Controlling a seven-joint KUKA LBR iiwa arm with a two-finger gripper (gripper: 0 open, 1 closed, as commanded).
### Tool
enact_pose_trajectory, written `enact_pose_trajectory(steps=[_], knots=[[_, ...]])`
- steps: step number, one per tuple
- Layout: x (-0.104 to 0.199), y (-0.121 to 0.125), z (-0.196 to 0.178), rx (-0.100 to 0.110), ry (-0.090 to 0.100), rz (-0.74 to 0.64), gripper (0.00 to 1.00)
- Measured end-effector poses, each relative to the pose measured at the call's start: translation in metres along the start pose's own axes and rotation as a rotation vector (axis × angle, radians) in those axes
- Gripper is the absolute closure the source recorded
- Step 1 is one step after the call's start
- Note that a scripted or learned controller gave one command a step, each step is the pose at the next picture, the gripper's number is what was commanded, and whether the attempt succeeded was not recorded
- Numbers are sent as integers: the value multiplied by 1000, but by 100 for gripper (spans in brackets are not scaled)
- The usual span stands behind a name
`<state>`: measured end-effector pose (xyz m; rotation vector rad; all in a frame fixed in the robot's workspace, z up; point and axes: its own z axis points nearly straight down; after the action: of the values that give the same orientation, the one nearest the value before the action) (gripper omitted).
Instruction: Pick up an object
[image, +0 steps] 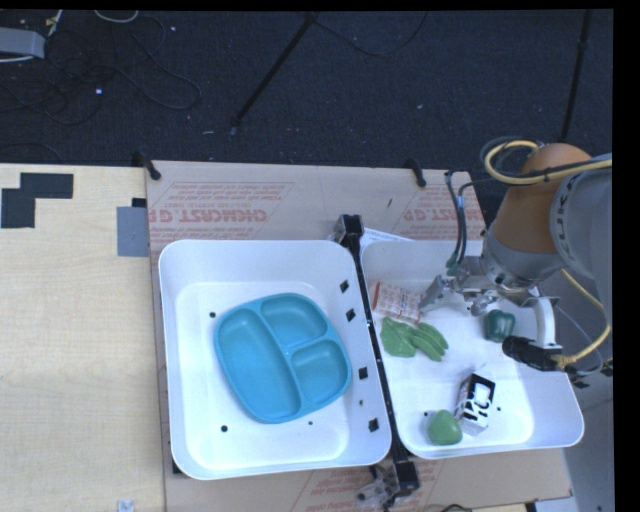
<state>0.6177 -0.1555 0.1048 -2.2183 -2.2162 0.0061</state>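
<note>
The right bin (560, 420) holds several small items. A red-and-white packet (393, 298) lies near the divider, with green leafy pieces (412, 340) just below it. A small dark green object (497, 323) sits toward the right wall. A black-and-white box (478, 400) and a green ball (443, 427) rest near the front. My gripper (462, 292) hangs low over the back of the right bin, between the packet and the dark green object, just above the leafy pieces. Nothing is visibly held.
A blue divided plate (283, 354) lies in the left bin (190, 300). A black divider (365, 340) separates the two bins. The arm's grey body and orange band (540, 215) stand over the right bin's back right corner, with cables looping there.
</note>
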Motion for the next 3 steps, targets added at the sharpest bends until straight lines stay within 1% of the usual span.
enact_pose_trajectory(steps=[1, 2, 3], knots=[[-1, 1, -13, -3, -1, 1, 100], [-9, 9, -70, -11, -3, 0, 100], [-12, 8, -113, -10, -2, -2, 100]])
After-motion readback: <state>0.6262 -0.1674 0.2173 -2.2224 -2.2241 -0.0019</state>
